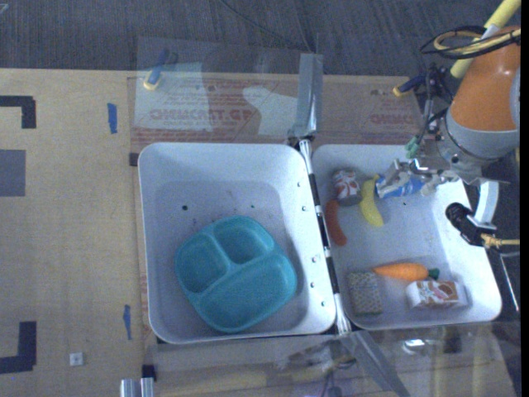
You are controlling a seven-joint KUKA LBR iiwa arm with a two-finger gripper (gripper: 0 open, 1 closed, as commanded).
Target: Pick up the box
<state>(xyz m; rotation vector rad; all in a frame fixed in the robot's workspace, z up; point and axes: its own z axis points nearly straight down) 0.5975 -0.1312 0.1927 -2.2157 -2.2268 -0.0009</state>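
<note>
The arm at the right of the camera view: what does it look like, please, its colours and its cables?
The arm has a rounded orange band above grey metal wrist parts. A yellow piece and dark looping cables sit above it. The gripper is small, metallic and grey.

A tan bench top [66,246] carries black corner marks [23,110] and strips of blue tape [111,118] on the left. Beyond its far edge lies dark grey carpet [124,11], crossed by a black cable [256,19].
</note>
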